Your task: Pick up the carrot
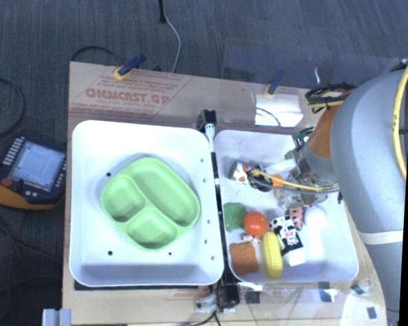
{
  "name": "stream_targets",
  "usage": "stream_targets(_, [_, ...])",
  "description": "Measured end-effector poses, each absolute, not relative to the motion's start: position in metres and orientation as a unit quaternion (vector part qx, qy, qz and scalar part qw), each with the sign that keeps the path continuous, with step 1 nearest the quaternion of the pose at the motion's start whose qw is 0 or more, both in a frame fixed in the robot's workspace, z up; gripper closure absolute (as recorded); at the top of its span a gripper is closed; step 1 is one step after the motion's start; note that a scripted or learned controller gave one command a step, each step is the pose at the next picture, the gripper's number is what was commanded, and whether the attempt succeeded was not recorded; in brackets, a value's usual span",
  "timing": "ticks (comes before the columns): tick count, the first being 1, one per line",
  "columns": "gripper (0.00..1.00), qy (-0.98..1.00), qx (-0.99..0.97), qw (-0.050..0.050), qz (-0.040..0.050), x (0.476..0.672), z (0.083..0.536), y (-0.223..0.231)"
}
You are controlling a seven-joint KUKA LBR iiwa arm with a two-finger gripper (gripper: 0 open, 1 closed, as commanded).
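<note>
The gripper point(297, 173) hangs low over the rear part of the right bin point(336, 260), below the arm's orange band point(321, 135). It is dark and partly hidden by the wrist, so I cannot tell whether it is apart or together.

Just beside it, on the side away from the arm, lies the carrot point(279, 178), a thin orange-yellow length stretched across the bin floor. One end runs under the gripper and the other points toward the divider between the bins. I cannot tell whether the gripper touches it.

A dark object point(261, 184) sits against the carrot's far end, and a small white and orange piece point(240, 173) lies just past that.

Toward the front of the bin, near the gripper, are a small pink piece point(295, 214) and a black and white patterned toy point(286, 233), with a white block point(295, 255) touching the toy. Further from the gripper come an orange-red ball point(255, 223), a yellow corn cob point(273, 254) lying lengthwise, a green item point(233, 215) by the divider, and a brown piece point(243, 258) in the front corner.

Well apart from the gripper, the left bin point(81, 255) holds a green divided plate point(150, 202).

Both bins rest on a cardboard sheet point(125, 95) on the desk, with a blue clamp point(129, 66) and a yellow clamp point(272, 90) at its rear edge.

Furthest off, a handheld controller with a screen point(27, 172) lies on the dark floor point(33, 31).
</note>
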State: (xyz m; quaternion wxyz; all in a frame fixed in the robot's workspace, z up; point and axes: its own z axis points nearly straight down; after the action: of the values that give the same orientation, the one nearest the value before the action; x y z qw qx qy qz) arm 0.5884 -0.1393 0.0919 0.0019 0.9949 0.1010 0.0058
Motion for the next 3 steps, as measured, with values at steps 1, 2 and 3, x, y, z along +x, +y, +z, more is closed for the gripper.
stream_targets(1, [0.00, 0.103, 0.995, 0.001, 0.0038, 0.644, 0.091, -0.167])
stream_targets(2, [0.00, 0.112, 0.994, 0.003, 0.0023, 0.626, 0.092, -0.148])
stream_targets(3, [0.00, 0.145, 0.989, 0.006, 0.0074, 0.606, 0.092, -0.139])
